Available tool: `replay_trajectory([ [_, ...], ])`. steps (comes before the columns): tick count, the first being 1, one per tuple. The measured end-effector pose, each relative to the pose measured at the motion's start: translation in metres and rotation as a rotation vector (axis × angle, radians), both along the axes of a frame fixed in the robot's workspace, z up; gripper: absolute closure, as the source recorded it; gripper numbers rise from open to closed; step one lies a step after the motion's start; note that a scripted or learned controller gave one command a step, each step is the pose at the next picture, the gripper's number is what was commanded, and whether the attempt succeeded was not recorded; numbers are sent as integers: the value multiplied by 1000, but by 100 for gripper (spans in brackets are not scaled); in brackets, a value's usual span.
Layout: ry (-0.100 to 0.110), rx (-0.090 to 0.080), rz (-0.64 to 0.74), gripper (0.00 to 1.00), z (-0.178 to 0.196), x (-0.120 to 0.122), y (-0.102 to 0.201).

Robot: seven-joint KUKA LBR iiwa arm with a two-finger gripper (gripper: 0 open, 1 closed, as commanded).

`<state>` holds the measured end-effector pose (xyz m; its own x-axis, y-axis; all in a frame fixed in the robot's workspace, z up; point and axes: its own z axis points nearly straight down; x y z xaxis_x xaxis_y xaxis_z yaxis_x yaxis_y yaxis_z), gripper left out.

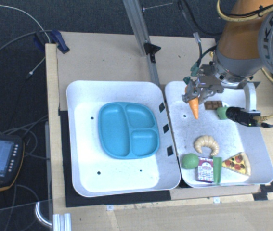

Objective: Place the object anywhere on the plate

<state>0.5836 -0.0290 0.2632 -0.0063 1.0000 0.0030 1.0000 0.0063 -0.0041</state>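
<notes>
A small orange carrot (194, 108) hangs tip-down with its thick end between the fingers of my gripper (194, 97), which is shut on it. Both are over the far left part of the right bin (252, 143). The blue plate (117, 129), with three compartments, lies in the middle of the left bin (78, 129), well to the left of the carrot and apart from it.
The right bin holds a chocolate bar (214, 105), a green piece (221, 112), a croissant (207, 144), a green ball (190, 161), a pink box (205, 170), a green stick (217, 170) and a pizza slice (237, 163). A metal post (138, 23) rises behind the bins.
</notes>
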Motion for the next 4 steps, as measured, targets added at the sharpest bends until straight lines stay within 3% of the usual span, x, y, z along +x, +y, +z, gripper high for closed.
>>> replay_trajectory([
  [3, -4, -1, 0, 100, -20, 0, 166],
  [4, -4, -3, -5, 100, -25, 3, 175],
])
